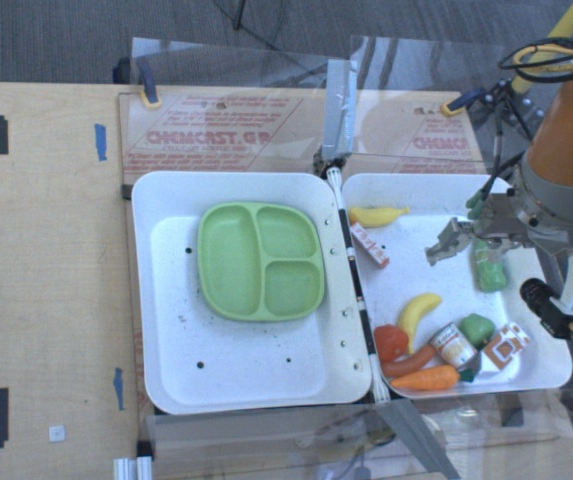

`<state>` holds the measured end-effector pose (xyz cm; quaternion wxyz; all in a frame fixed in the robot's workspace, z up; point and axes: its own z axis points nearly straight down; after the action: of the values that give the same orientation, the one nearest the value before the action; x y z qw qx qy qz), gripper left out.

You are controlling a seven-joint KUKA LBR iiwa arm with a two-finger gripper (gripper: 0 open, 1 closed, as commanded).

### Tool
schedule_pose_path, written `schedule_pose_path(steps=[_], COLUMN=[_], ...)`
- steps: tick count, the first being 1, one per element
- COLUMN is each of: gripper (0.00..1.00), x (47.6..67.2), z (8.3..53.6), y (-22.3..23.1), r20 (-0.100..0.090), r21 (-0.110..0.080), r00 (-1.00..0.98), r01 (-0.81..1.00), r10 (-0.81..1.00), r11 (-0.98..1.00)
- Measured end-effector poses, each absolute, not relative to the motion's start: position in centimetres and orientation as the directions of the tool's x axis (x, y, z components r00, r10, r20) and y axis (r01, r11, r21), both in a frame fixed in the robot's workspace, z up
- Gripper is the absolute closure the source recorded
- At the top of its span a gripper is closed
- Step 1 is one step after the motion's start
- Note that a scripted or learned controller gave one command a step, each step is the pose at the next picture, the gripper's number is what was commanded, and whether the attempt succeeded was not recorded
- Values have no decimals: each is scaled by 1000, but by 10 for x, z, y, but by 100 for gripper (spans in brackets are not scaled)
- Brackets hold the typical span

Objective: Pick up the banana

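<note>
The banana, short, yellow and curved, lies in the middle of the right bin, just above a red tomato. My gripper hangs over the upper middle of that bin, above and to the right of the banana and apart from it. Its fingers are open with nothing between them. A second yellow, elongated piece lies near the bin's top left corner.
A red-and-white box lies left of the gripper. A green packet sits under the wrist. A carrot, a can, a green pepper and an orange box crowd the bin's lower part. The left bin holds a green divided plate.
</note>
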<state>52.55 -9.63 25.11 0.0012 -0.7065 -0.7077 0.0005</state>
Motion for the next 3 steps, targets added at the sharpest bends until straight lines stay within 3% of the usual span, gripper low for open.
schedule_pose_path(steps=[1,2,3], gripper=[0,0,100], x=[507,510,511], z=[154,89,99], y=[-100,-101,-104], r20=[0,1,-6], r21=[-1,10,14], r00=[47,50,55], r01=[999,999,998], r10=[999,999,998], r11=[-47,-50,-54])
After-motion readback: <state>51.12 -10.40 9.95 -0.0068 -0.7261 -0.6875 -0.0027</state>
